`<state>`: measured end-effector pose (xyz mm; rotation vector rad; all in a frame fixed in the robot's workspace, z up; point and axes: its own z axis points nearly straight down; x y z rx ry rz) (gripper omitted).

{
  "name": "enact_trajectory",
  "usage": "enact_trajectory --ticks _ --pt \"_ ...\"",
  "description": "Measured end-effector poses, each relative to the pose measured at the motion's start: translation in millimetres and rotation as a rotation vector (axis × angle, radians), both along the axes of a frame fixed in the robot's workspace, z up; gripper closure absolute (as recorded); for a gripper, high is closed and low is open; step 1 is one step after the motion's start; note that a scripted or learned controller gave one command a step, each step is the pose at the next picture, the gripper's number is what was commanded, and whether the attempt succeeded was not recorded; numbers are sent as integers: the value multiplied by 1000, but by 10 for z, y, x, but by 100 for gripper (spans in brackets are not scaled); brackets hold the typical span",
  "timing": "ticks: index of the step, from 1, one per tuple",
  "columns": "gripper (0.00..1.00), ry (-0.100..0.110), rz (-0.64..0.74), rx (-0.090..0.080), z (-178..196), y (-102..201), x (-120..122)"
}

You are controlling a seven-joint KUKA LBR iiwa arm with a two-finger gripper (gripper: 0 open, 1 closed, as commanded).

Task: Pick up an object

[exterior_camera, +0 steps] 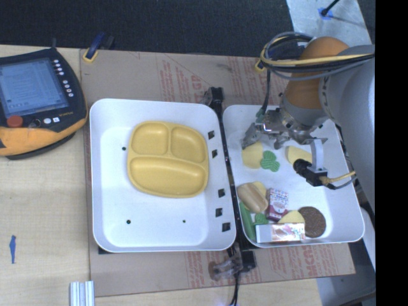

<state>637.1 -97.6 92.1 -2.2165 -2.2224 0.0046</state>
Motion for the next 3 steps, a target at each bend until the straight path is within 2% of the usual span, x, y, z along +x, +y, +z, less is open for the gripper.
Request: enact_trajectory --ticks 1,2,3 --pt "0 -4 2 0 4 46 110" --pt "0 3 0 -1 19 37 -212" --pt "0 -3 1 -1 2 -29 -105"
